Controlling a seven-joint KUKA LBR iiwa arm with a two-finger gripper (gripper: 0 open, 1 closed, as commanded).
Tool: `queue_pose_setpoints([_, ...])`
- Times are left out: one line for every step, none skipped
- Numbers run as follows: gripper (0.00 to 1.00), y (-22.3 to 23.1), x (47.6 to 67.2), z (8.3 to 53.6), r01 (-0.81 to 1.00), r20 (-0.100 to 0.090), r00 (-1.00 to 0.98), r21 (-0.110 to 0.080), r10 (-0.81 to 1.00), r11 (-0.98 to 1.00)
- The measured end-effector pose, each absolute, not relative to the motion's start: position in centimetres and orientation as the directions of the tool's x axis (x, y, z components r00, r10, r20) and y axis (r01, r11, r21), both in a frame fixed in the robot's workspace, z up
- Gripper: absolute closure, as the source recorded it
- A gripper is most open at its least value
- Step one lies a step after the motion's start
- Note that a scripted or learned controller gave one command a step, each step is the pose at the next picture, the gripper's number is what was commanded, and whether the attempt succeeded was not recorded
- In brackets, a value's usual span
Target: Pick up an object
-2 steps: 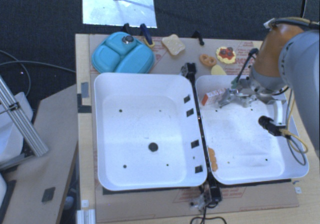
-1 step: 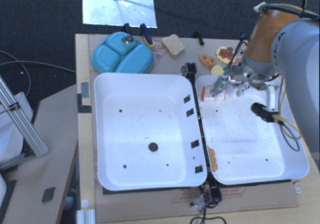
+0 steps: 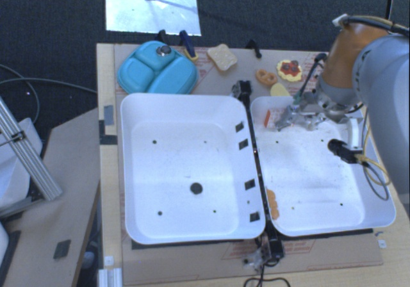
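Pincer (image 3: 283, 120) low in right bin (image 3: 359, 215) corner beside orange piece (image 3: 269, 117); finger state unclear, cannot tell. Risk: wall blocks closure, piece slips.

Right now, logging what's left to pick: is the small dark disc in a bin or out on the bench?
In: the dark disc lies on the left bin's floor.

A flat brown bench (image 3: 109, 151) is holding two white bins side by side. The left bin (image 3: 138, 177) and the right bin (image 3: 378, 212) are touching in the middle. Behind the bins, a blue tray (image 3: 157, 69) is sitting on the bench. Next to it, a slice of toy bread (image 3: 222, 57) is lying. A little pretzel (image 3: 266, 76) and a small pizza (image 3: 289, 70) are lying further right, near the back edge.
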State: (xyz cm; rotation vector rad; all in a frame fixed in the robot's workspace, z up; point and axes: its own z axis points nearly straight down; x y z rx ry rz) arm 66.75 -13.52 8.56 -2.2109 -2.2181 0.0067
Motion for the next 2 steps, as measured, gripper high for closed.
queue_pose_setpoints([0.00, -9.0, 66.5, 9.2, 1.000, -0.009, -0.006, -0.015, 1.000, 0.006])
queue_pose_setpoints([0.00, -8.3, 67.0, 15.6, 1.000, -0.001, -0.006, 0.007, 1.000, 0.006])
